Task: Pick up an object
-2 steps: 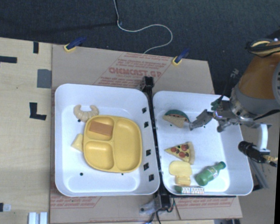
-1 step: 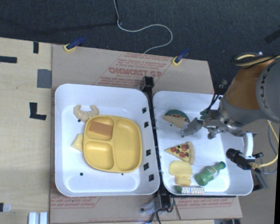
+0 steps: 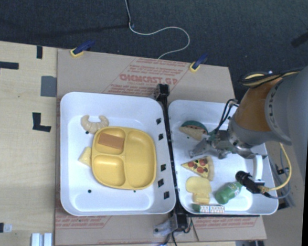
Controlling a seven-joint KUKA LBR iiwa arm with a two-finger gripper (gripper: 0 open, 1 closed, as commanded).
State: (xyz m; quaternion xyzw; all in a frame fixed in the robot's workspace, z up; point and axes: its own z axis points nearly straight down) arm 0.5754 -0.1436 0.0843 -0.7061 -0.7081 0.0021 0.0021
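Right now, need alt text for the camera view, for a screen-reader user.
The arm's end effector hangs low in the right bin between a taco and a pizza slice, with a green bottle nearby. The left bin holds a yellow divided tray and a croissant.

I see red print on the cardboard sheet (image 3: pixel 146 77) under the bins, along its far edge; it looks like "OKEMCAST", but it is too blurred for me to be sure. More red lettering runs along the sheet's near edge, too small to read.
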